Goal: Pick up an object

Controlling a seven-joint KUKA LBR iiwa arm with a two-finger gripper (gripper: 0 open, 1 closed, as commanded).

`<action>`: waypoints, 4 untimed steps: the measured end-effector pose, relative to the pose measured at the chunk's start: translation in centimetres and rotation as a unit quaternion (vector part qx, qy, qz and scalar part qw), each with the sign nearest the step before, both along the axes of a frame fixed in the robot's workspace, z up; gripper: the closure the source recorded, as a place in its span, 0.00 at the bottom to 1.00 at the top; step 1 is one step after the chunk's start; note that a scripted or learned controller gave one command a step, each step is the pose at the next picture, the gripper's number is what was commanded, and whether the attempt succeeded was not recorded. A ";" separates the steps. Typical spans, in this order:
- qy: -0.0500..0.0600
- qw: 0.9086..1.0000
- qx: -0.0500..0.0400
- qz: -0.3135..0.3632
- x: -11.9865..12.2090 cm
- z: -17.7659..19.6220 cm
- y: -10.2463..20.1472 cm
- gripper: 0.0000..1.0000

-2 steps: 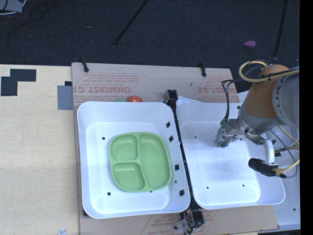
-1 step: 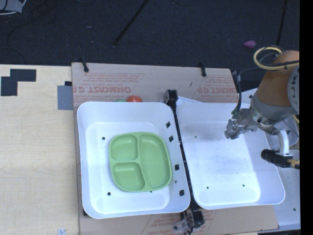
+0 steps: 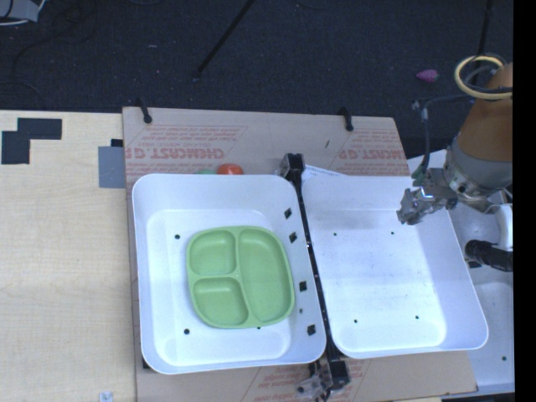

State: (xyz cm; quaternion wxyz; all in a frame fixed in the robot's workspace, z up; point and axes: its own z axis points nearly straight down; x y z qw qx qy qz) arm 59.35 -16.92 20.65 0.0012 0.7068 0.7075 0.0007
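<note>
Lower centre of the frame: two white bins are sitting side by side on a cardboard sheet [image 3: 251,145], joined along a black divider strip [image 3: 306,249]. The left bin [image 3: 159,216] is holding the only clear candidate for the pick, a green compartment plate [image 3: 240,275], lying flat with its three wells facing up, just left of the divider. The right bin [image 3: 435,308] is showing bare white floor where it is visible.

Middle right of the frame: the gripper [image 3: 412,208] is hanging over the upper right rim of the right bin, well apart from the plate. At this slant it cannot be told whether it is spread wide or drawn narrow, and nothing is seen in its hold.

Upper centre: a small orange-red object [image 3: 229,170] is peeking from behind the far wall of the left bin, outside it.

Judgement on the step in hand: the approach is not yet made. To do it well, the arm is needing to cross the divider high, then descend on a plate rim or an inner ridge, since a flat plate offers no other edge.
</note>
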 end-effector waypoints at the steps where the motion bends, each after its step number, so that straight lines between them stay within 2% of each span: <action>1: 0.003 1.000 0.001 0.001 -0.5 -0.3 5.5 1.00; 2: 0.004 1.000 0.001 0.001 -2.8 -0.3 10.2 1.00; 3: 0.003 1.000 0.002 0.002 -3.1 0.7 15.4 1.00; 4: 0.004 1.000 0.002 0.002 -4.6 1.9 20.4 1.00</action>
